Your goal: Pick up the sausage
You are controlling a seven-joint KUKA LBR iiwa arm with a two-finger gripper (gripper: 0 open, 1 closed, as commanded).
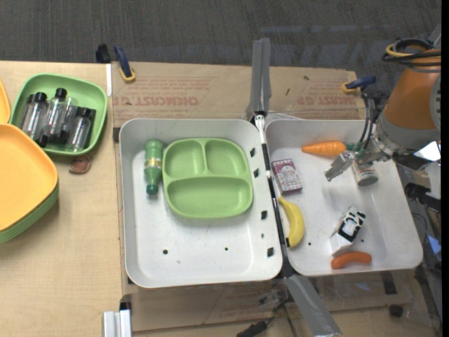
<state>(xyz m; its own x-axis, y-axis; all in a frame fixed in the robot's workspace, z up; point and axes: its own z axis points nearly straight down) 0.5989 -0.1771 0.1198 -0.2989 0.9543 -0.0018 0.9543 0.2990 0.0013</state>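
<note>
One sausage lay crosswise at the right bin's near edge, well below our gripper, whose fingers were spread and held nothing.

Reaches in from the right edge of the bench, orange band uppermost, grey wrist angled down and leftward over the far right part of the right bin. Carries the gripper low there, fingers spread apart, nothing between them.
</note>
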